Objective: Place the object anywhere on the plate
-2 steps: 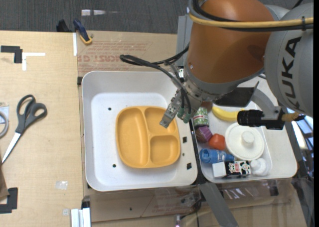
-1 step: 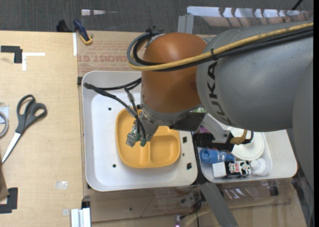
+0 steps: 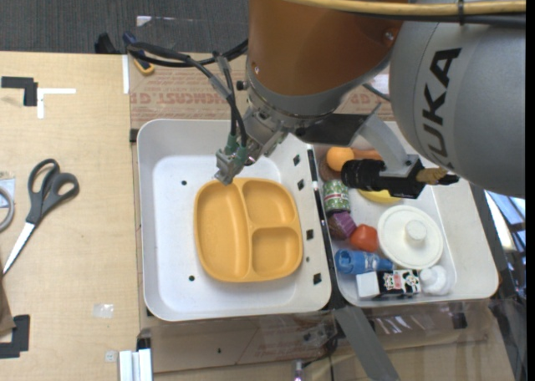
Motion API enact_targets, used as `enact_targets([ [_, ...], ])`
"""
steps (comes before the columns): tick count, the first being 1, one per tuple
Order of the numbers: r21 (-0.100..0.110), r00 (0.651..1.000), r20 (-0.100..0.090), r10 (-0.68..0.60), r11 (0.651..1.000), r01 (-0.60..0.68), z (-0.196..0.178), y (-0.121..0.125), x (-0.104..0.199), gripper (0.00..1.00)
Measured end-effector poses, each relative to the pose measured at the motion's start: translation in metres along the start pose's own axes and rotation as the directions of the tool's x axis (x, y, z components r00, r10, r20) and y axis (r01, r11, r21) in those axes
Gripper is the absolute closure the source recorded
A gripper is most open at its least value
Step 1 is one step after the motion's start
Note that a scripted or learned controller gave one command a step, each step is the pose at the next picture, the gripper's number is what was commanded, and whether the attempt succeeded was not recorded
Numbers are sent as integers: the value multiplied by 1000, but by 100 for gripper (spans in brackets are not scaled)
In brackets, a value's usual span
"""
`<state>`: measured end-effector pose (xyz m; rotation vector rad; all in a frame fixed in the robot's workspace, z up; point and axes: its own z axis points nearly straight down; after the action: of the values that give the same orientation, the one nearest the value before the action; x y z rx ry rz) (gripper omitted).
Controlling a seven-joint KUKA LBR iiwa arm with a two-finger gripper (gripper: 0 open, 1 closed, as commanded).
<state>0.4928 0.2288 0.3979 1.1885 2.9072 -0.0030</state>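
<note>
Yellow plate (image 3: 247,229), divided into three compartments, lies flat in the middle of the left bin (image 3: 159,229). The pincer (image 3: 229,164) sits at the plate's far left rim, reaching down from the arm above. From this angle I cannot tell whether it is wide, narrow or holding anything.

The right bin (image 3: 418,301) is crowded. An orange round thing (image 3: 338,156) lies at its far end, with a yellow banana-like piece (image 3: 380,197) beside it. Along the wall next to the left bin come a green can (image 3: 336,195), a purple thing (image 3: 343,223), a red thing (image 3: 364,237) and a blue thing (image 3: 354,262). A white round container (image 3: 410,233) sits in the middle, and a black-and-white box (image 3: 393,282) lies at the near end.

Scissors (image 3: 40,194) lie on the wooden surface (image 3: 75,287), well apart from both bins.
</note>
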Motion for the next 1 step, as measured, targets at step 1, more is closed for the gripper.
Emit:
enact_targets([
  [1, 2, 989, -2, -150, 989, 150, 126, 7, -14, 100],
])
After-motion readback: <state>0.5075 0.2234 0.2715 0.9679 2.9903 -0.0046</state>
